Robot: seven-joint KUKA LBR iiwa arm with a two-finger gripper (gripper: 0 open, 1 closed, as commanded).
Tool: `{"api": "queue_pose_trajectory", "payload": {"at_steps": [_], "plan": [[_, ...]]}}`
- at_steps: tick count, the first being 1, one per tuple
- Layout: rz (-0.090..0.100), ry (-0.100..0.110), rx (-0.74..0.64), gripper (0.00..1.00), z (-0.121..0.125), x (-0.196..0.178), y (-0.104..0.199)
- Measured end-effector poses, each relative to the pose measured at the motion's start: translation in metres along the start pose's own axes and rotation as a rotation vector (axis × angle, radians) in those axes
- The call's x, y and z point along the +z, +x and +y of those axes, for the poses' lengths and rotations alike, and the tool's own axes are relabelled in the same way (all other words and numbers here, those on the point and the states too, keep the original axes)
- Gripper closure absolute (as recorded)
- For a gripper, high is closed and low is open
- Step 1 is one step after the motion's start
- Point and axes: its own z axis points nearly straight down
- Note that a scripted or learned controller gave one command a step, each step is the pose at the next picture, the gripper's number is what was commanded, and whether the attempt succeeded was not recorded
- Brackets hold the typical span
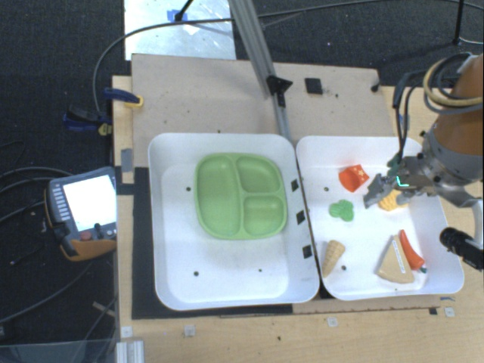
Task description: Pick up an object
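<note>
The right bin (pixel 435 225) holds several toy foods: an orange-red piece (pixel 352 178) at its upper left, a green clover-shaped piece (pixel 342 211) below it, a tan cone (pixel 333 257) near the front left, and a tan wedge with a red strip (pixel 399 259) at the front right. A small yellow piece (pixel 391 202) lies right of the green one. My gripper (pixel 383 190) hangs low, directly over the yellow piece and partly covering it, just right of the orange-red piece. Whether it touches the yellow piece is unclear.
The left bin (pixel 174 278) bears a green divided plate (pixel 241 195). A grey pole (pixel 257 44) slants down to the ridge between the bins. My arm (pixel 457 134) comes in over the right bin's far right side. A handheld pendant (pixel 83 212) lies off the bench at the left.
</note>
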Motion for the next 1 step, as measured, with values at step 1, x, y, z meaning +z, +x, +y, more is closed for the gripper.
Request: {"api": "queue_pose_trajectory", "payload": {"at_steps": [1], "plan": [[0.0,-0.004,0.0,0.0,0.0007,-0.0015,0.0]]}}
